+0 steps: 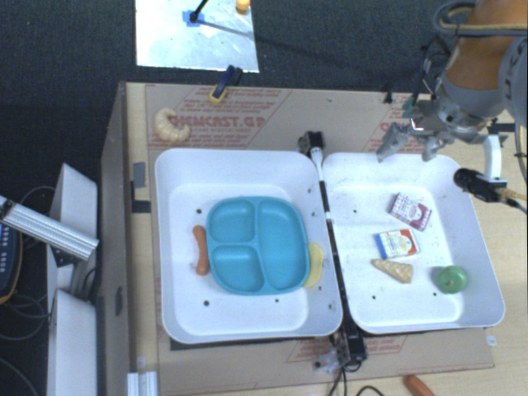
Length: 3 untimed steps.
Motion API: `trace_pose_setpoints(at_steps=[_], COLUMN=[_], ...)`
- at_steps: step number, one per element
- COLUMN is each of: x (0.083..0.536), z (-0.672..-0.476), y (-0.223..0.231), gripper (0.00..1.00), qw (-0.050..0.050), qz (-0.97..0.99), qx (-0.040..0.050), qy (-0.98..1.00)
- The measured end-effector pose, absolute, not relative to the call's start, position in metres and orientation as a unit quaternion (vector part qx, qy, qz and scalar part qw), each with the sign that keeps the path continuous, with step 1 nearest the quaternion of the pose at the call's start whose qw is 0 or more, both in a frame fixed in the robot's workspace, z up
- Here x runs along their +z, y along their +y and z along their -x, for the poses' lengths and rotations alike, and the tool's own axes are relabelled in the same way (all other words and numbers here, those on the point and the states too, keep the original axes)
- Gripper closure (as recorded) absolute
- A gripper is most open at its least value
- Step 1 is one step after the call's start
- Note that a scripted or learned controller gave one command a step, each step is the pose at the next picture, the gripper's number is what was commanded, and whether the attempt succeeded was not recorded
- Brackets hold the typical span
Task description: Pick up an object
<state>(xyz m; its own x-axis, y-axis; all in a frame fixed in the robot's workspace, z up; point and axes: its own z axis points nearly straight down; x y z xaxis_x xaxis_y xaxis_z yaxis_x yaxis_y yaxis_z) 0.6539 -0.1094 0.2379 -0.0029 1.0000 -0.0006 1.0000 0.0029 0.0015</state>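
- Grey pincer [410,144] hangs spread and bare over the right bin's [483,258] far rim.
- Candidates lie below: maroon packet [410,211], blue-and-white box [396,242], wedge [393,270], green ball [450,279].
- Approach step, I judge; next, centre over one item and descend.

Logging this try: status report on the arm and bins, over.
Gripper open, holding nothing, above right bin far edge. Carton, maroon packet, wedge, green ball untouched. Nothing blocking.

You have a cardboard-topped bench [247,118] carrying 2 white bins side by side: left bin [177,246], right bin [474,258]. A pale ridged item [171,124] lies at its far-left corner.
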Motion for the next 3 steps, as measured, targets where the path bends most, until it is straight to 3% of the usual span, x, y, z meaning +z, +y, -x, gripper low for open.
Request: trace_pose_setpoints(at_steps=[1,2,3], x=[0.160,0.090,0.085], z=[-0.574,-0.519,-0.612], y=[-0.117,-0.130,-0.127], gripper=[0.00,0.00,0.00], qw=[0.000,0.000,0.001], qz=[-0.707,-0.707,-0.706], qx=[-0.0005,-0.0003,0.0010], qy=[0.707,0.707,0.708])
